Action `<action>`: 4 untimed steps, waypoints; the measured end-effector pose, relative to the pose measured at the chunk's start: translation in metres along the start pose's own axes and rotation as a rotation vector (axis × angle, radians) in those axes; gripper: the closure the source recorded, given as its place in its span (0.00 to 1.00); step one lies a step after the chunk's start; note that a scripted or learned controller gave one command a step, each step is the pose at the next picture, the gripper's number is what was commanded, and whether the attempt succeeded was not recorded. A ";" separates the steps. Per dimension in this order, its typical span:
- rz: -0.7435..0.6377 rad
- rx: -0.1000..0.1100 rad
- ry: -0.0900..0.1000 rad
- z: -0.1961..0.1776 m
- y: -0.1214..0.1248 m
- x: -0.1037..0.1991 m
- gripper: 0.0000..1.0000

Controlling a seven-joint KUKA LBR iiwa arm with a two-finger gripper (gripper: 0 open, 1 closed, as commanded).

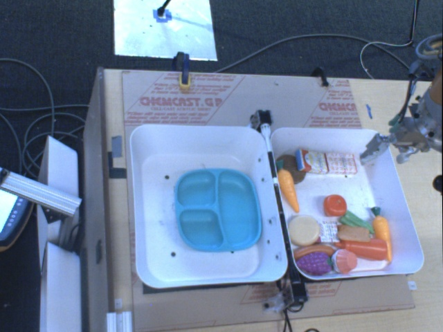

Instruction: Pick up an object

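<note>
The gripper (389,148) hangs at about three o'clock, over the upper right rim of the right bin (405,206) — its fingers spread apart, nothing between them. Below it the bin holds toy food: a carrot (288,190) at the bin's nine o'clock, a small box (327,162) toward twelve, a red tomato (335,205) near the middle, a purple bunch of grapes (313,262) at six. The left bin (156,151) carries a blue divided plate (217,209).
</note>
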State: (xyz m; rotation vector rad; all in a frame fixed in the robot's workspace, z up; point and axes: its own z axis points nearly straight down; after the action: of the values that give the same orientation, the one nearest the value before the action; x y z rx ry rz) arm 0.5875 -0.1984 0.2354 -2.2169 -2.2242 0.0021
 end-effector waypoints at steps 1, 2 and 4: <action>-0.001 0.001 0.001 0.064 0.023 0.039 0.00; 0.002 -0.001 0.001 0.153 -0.023 0.060 0.00; 0.001 -0.004 0.001 0.144 -0.021 0.060 0.00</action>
State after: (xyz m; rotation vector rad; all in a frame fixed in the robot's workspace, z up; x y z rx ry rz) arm 0.5656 -0.1385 0.0911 -2.2191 -2.2248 -0.0031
